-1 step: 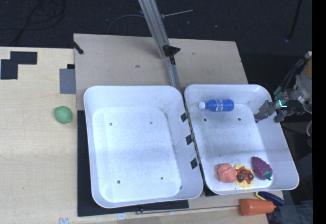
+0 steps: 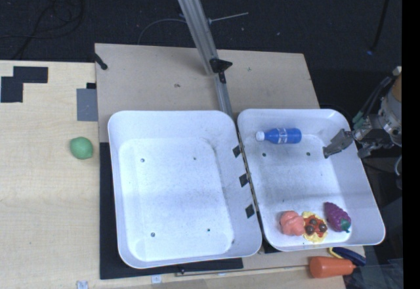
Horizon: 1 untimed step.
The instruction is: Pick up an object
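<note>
Approach step. Tool [image 2: 339, 142] hangs over right white plastic bin's [image 2: 367, 199] far-right rim; grip state cannot be told, nothing seen in it. Blue plastic bottle [image 2: 281, 136] lies just left of tool. Next: shift left, descend over bottle.

Fixed above the worktop [image 2: 197, 77], looking down at a slant. Set far enough back to take in both white bins whole: left bin [image 2: 125, 130] and right bin [image 2: 367, 215] side by side near the middle of the frame, worktop edges and dark floor beyond at the top. Faces toward the far side, where a slanted metal rail [image 2: 197, 25] rises toward the lens. Arm side at the right edge, with the pincer [image 2: 339, 143] just reaching over the right bin's rim.
</note>
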### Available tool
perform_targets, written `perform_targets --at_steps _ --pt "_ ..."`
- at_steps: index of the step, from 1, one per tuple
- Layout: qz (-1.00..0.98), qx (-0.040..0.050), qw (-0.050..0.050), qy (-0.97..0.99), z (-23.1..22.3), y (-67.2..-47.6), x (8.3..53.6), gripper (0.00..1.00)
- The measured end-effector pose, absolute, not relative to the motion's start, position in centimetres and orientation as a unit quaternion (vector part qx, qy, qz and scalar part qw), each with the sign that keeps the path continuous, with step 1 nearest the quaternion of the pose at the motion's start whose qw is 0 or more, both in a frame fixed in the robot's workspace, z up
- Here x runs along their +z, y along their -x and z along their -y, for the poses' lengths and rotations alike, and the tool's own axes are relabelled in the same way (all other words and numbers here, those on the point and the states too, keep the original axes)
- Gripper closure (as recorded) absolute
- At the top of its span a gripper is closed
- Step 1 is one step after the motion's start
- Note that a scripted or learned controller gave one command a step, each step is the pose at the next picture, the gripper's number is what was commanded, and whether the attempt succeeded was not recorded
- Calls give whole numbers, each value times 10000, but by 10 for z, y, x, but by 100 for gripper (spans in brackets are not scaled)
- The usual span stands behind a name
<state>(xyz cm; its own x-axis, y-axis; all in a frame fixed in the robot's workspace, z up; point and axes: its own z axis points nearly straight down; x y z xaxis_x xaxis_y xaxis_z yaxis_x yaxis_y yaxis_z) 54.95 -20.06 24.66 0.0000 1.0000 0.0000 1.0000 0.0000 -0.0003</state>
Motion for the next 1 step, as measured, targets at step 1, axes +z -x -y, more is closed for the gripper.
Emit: perform_targets --at_steps 1 --pt "7071 15 23 7071 207 -545 187 0"
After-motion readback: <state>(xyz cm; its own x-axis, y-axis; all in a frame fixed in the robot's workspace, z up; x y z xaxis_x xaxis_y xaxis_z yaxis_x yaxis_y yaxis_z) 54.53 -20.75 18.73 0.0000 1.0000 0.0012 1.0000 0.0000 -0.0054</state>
